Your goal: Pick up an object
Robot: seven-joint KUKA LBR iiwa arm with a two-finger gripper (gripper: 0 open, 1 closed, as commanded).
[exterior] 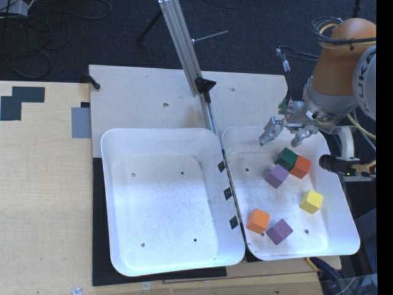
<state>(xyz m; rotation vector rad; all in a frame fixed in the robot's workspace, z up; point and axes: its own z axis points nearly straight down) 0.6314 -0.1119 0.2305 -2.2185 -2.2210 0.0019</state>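
Camera view
Gripper (284,134): fingers spread, nothing between them, hanging over the right bin's (344,241) far end, probably lining up a grab.
Nearest targets: green block (286,158), touching a red-orange block (300,166) and a purple block (276,176).
Count: two purple, counting the near one (280,231); one orange (258,220); one yellow (311,201); six blocks.
Left bin (116,141): bare white floor.

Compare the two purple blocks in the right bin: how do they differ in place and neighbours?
The upper purple block touches the green block, nearer the claw. The lower purple block sits near the bin's front edge, beside an orange block. Both are purple cubes, tilted alike.
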